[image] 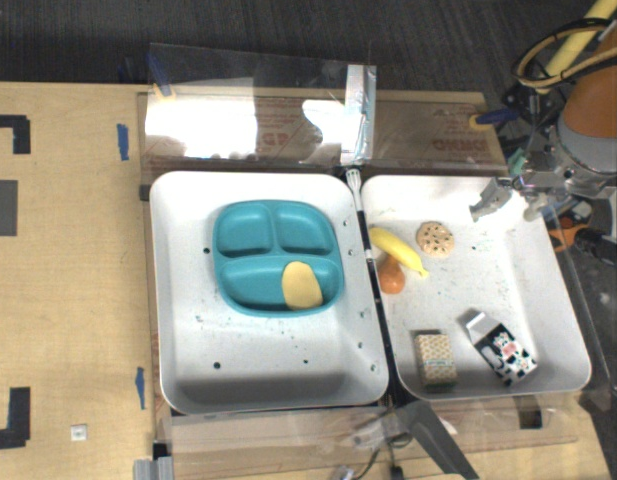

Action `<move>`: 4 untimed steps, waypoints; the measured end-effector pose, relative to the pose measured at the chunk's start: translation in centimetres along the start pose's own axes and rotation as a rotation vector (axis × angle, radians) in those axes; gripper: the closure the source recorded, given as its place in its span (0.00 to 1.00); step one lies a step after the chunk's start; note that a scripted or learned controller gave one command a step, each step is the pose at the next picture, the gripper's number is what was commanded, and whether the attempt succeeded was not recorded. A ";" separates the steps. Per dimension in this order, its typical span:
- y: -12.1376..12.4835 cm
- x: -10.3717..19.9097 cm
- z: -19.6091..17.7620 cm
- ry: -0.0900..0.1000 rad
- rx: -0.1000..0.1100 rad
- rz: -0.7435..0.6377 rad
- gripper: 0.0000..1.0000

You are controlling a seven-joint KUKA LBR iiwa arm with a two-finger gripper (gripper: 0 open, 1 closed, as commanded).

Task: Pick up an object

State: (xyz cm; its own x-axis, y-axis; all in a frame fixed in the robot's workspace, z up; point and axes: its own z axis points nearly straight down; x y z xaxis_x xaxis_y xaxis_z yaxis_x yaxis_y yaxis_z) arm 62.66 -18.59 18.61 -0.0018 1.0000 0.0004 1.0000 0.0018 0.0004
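The arm reaches in from the right, its claw [510, 200] hovering over the right bin's [548, 298] far corner, fingers apart and clamping nothing. Both bins sit on a tan desk [68, 298].

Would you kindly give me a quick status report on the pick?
Pincer over right bin's far right corner, holding nothing. Cookie nearest, untouched. Nothing in the way.

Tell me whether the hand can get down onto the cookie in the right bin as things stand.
Probably yes. The cookie lies flat on open bin floor, apart from the banana to its left, with nothing on top of it. The hand sits at the right bin's upper right corner, with bare floor between them.
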 end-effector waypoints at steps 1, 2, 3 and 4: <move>3.7 3.2 -2.2 -0.001 -0.003 0.036 0.00; 4.1 6.7 9.7 -0.002 -0.008 0.003 0.00; 4.2 6.7 8.6 -0.004 -0.011 0.001 1.00; 4.2 6.7 8.7 -0.004 -0.009 0.001 0.00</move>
State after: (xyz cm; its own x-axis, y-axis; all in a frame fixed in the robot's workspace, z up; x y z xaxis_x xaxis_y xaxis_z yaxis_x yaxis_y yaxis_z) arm 66.84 -11.87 9.90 -0.0004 1.0000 -0.0040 1.0000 0.0005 0.0093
